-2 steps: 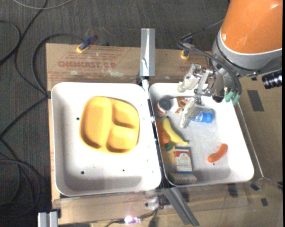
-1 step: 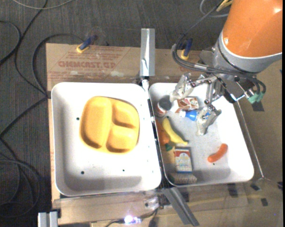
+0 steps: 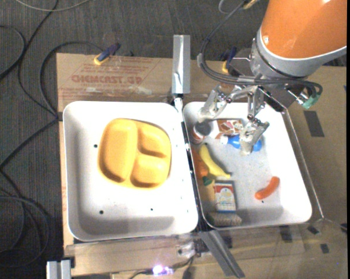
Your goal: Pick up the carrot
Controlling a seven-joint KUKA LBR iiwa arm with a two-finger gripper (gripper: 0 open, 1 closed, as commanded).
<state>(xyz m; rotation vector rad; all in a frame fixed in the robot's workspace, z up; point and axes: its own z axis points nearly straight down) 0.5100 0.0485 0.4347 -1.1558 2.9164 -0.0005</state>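
Two shallow white plastic bins side by side: left bin [image 3: 76,214] holds one yellow three-compartment plastic tray [image 3: 135,153], centred, slightly toward 12 o'clock, white floor showing all round it; right bin [image 3: 297,211] holds the clutter; count there: one small orange carrot [image 3: 202,167] lying against the bin's 9 o'clock wall, touching the one yellow banana [image 3: 214,161] just at its 3 o'clock; one small red-and-white carton [image 3: 224,195] at 6 o'clock of the banana; one dark brush-like thing [image 3: 224,219] against the 6 o'clock rim, too blurred to identify; one orange-red sausage-shaped toy [image 3: 267,188] toward 4 o'clock, well apart from the rest; one red-and-white flat packet [image 3: 228,127] and one blue object [image 3: 248,142] near 12 o'clock; one round grey piece [image 3: 200,131] at 11 o'clock, cannot tell what; one grey arm with orange band [image 3: 306,19] enters from 2 o'clock; two-finger metal gripper [image 3: 230,121] hangs over the 12 o'clock end of the right bin, fingers spread wide, nothing between them; one finger [image 3: 210,104] above the grey piece, the other above the blue object; carrot sits at 7 o'clock from the gripper, apart from it; carrot is boxed in by wall on one side and banana on the other; open floor is mainly bin centre through 3 o'clock and the 5 o'clock corner.
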